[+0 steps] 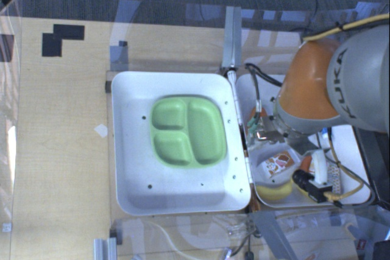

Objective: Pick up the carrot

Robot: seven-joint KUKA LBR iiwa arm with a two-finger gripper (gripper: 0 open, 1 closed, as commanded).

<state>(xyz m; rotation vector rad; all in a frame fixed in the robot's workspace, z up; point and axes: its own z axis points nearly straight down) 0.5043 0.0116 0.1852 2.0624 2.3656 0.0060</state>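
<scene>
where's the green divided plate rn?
The green divided plate lies in the middle of the left bin in the camera view, across the bin wall from the arm, which hangs over the right bin.

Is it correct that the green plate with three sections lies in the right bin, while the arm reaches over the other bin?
Not quite. The camera view shows the green plate lying in the left bin, not the right one. The arm reaches over the other bin, the right bin.
</scene>
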